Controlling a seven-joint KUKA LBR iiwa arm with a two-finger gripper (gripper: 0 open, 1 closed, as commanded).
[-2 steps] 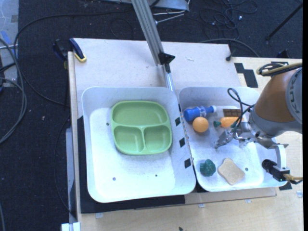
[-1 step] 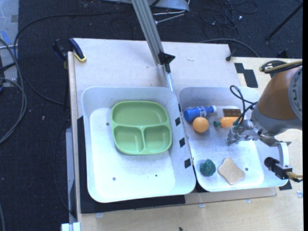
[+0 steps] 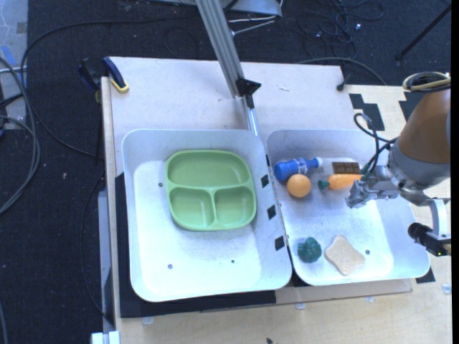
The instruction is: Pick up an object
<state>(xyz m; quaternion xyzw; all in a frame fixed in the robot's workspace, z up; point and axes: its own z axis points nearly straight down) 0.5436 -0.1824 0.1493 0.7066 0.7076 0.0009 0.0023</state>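
Observation:
The right bin [image 3: 380, 224] holds a blue bottle with a white cap [image 3: 295, 167], an orange ball [image 3: 299, 185], an orange carrot-like piece [image 3: 338, 182], a brown block [image 3: 346, 168], a teal lump [image 3: 310, 249] and a tan bread slice [image 3: 345, 256]. My gripper [image 3: 356, 195] hangs low over this bin, just right of the carrot piece's end and below the brown block. I see nothing held between its fingertips. The orange-banded wrist [image 3: 429, 131] rises behind it at the right edge.
The left bin [image 3: 143, 213] carries a green three-compartment plate [image 3: 211, 189]. A slanted metal pole [image 3: 224, 38] crosses the back of the bench down to the bins' junction. Black clips [image 3: 272, 210] line the divider between the bins. Cables lie on the dark floor.

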